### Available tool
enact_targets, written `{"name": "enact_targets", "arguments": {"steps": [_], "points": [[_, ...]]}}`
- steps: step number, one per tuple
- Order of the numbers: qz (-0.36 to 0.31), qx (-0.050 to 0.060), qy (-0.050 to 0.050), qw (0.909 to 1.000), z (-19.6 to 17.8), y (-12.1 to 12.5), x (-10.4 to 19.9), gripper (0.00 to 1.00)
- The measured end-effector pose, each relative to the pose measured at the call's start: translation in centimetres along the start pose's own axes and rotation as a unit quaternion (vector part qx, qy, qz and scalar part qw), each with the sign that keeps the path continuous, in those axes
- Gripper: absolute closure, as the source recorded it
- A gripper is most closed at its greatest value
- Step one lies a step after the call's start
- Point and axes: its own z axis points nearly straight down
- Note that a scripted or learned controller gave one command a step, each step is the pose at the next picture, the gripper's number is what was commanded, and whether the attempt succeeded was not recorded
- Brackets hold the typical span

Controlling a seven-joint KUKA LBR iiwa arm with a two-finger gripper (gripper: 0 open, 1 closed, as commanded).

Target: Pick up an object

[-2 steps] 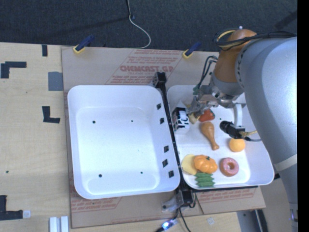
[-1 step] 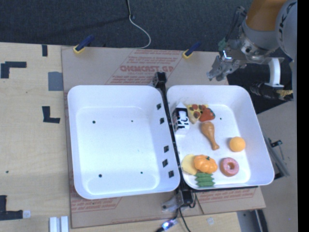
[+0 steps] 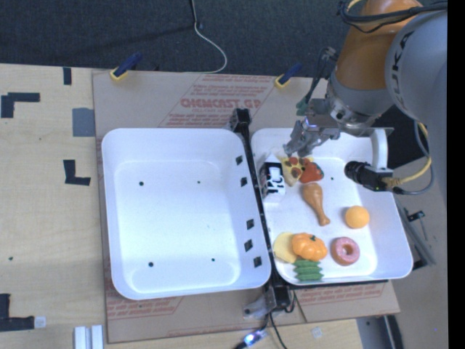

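Over right-hand white plastic bin (image 3: 389, 267), far-left corner: grey two-finger gripper (image 3: 296, 148) hanging low, reaching in from right under orange-banded wrist. Fingers pointing down and leftward; spread or pressed together — cannot tell, tips too dark and small against clutter beneath.

Directly beneath and slightly nearer than fingertips: small red-and-yellow toy food piece (image 3: 305, 170), touching or almost touching the tips. Not seen between fingers; no grasp claimed. Just left of it, black-and-white printed block (image 3: 272, 178) against the dividing wall. Just near side of it, tan plastic chicken drumstick (image 3: 316, 201), long axis running from far-left to near-right, thick end toward far side.

Further off, well apart from fingers: round orange ball (image 3: 356, 217) at right; pink frosted toy doughnut (image 3: 345, 251), orange toy pumpkin (image 3: 309, 246) on a yellow piece, green ridged toy vegetable (image 3: 308, 270) along near edge.

Left-hand white bin (image 3: 116, 195) well to the left.

Judgement: red-and-yellow piece nearest candidate, lying a touch toward near side of tips; short drop, slight shift nearward likely needed. Risk: crowding by block and drumstick, fingers catching a neighbour.
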Motion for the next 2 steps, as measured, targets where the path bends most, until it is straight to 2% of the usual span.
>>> {"name": "enact_targets", "arguments": {"steps": [1, 2], "points": [[-0.001, 0.002, 0.000, 1.0000, 8.1, -3.1, 6.1, 1.00], [-0.001, -0.004, 0.000, 1.0000, 7.7, 2.7, 10.1, 1.00]]}}
